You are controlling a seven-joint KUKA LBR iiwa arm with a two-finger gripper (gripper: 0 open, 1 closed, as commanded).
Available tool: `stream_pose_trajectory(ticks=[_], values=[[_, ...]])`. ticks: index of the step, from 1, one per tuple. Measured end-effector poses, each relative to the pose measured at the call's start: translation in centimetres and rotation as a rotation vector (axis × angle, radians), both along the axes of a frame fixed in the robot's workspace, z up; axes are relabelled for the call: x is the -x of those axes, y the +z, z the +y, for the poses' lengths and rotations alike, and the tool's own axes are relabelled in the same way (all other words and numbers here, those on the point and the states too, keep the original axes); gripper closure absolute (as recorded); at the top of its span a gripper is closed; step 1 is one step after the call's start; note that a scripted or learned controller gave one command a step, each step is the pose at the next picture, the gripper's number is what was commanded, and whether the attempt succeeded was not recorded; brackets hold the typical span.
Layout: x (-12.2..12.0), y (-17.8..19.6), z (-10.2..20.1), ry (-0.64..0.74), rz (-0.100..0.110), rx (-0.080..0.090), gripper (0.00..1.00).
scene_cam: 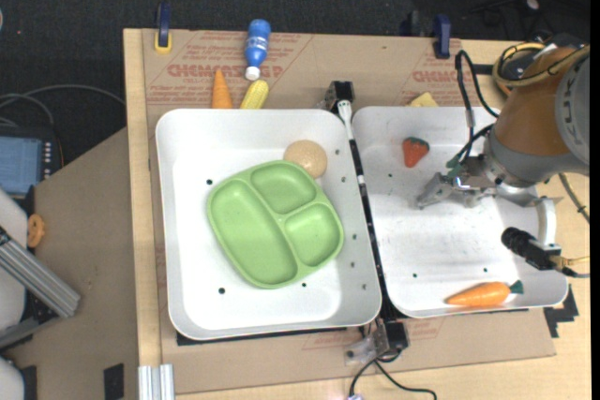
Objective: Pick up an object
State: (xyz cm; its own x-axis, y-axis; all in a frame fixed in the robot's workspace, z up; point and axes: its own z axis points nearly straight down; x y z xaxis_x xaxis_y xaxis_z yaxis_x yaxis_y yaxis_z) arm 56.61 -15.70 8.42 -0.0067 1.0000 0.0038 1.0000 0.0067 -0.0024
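Camera view: strawberry [415, 150] near gripper [437, 194], apart

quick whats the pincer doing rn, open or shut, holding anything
pincer: low over the right bin, just below the strawberry; nothing seen held, and open or shut cannot be told.

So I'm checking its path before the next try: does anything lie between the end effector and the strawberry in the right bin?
Nothing visible does. The end effector sits low in the right bin, and the strawberry lies up and left of it, with bare white floor between them. The carrot lies apart near the front wall.
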Motion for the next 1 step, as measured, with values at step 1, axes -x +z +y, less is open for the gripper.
stream_pose_trajectory(ticks=[1], values=[[-8.78, 0.14, 6.71, 0.003, -0.011, 0.001, 0.00]])
